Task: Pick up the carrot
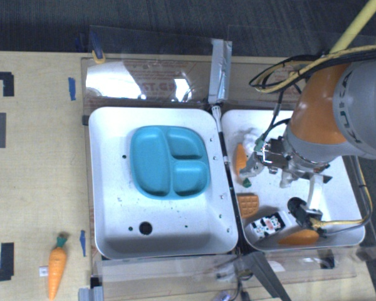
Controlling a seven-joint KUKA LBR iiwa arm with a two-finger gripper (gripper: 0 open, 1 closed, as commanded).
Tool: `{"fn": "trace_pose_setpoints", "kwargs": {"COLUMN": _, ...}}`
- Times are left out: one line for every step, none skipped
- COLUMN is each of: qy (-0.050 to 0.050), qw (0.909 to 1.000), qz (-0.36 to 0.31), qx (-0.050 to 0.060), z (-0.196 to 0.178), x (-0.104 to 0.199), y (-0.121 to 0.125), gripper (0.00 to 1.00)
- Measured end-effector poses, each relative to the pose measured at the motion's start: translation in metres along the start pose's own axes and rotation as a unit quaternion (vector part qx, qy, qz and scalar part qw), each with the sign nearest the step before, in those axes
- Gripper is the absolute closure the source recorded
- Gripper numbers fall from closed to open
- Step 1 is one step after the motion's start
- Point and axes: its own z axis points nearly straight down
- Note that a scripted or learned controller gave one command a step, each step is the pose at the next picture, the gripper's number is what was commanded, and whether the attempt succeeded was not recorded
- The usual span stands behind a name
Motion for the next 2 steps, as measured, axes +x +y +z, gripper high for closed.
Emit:
{"fn": "trace_pose_setpoints", "kwargs": {"qy": -0.001, "qw": 0.9997, "qz": -0.025, "qx": 0.0, "z": 0.001, "x": 0.005, "y": 0.04, "gripper": 0.0}}
{"fn": "trace_pose_setpoints", "kwargs": {"qy": -0.002, "qw": 0.9992, "qz": -0.041, "qx": 0.004, "z": 0.052, "x": -0.066, "y": 0.053, "gripper": 0.0}}
